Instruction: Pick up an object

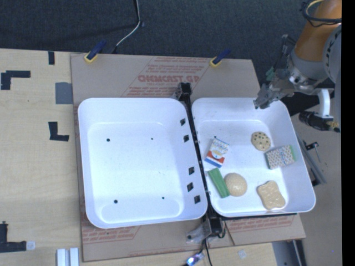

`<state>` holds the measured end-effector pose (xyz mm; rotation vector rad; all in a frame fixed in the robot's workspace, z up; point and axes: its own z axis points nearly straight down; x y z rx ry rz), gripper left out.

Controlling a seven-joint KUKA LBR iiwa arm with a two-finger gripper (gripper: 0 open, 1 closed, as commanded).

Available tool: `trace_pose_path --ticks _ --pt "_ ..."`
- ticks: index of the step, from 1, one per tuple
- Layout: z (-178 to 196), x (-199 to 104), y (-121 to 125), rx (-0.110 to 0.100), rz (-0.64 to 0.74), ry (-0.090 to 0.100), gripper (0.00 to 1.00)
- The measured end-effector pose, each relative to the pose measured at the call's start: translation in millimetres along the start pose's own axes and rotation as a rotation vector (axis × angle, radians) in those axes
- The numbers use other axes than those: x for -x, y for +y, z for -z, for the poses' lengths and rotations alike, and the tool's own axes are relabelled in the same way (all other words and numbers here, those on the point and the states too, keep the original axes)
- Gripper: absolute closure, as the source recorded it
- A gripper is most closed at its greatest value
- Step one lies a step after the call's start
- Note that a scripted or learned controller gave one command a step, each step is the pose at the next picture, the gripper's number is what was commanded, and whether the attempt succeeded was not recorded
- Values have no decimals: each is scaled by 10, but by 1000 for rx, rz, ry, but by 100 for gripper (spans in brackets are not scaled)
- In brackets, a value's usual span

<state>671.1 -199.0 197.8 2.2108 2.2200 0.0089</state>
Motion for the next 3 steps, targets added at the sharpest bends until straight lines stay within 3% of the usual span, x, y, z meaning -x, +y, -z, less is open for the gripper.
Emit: trace_pose_path --ticks 2,3 --pt "788 -1133 -4 -7 3 4 100" --pt "1091 -1915 -62 -8 6 5 100"
